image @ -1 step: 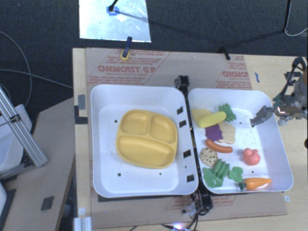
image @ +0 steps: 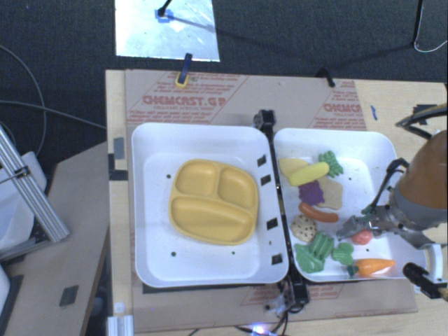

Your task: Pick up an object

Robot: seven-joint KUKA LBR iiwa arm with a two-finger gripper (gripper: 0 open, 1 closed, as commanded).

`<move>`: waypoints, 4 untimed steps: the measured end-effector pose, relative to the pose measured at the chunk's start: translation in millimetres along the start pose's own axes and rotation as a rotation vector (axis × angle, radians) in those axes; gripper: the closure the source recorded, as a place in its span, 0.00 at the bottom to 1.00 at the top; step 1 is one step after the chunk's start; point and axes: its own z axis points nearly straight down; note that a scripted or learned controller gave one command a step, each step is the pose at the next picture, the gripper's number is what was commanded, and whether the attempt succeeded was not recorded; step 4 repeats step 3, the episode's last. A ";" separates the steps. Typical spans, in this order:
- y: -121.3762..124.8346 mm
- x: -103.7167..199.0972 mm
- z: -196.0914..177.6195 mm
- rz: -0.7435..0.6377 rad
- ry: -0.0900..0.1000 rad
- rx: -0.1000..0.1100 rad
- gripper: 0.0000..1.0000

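Camera view: gripper (image: 352, 227) low in the right bin (image: 381, 145) beside a red toy (image: 362, 237); grip state unclear, nothing visibly lifted yet.

A: Obs. — arm (image: 428, 187) is cut by the right picture edge; just the orange band and part of the wrist are in frame.

B: Fingers?

A: Gripper (image: 353, 227) is dark and small against the right bin (image: 381, 145); I cannot tell whether it is open or shut. The red item (image: 362, 237) just beside it is partly covered by the wrist, so its kind is unclear.

B: Other items?

A: Purple piece (image: 312, 192) lies partly under the yellow corn (image: 309, 173). Green pieces (image: 316, 250) at the near edge blur together; count unclear. Print on the cardboard (image: 183, 101) is faint and only partly legible.

B: Left side?

A: Metal frame (image: 28, 187) runs off the left edge.
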 end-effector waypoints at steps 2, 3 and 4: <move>123.6 88.0 8.4 -0.011 -0.005 -0.021 0.00; 121.5 85.1 -2.3 -0.008 -0.006 -0.020 1.00; 121.5 85.1 -2.3 -0.008 -0.006 -0.020 1.00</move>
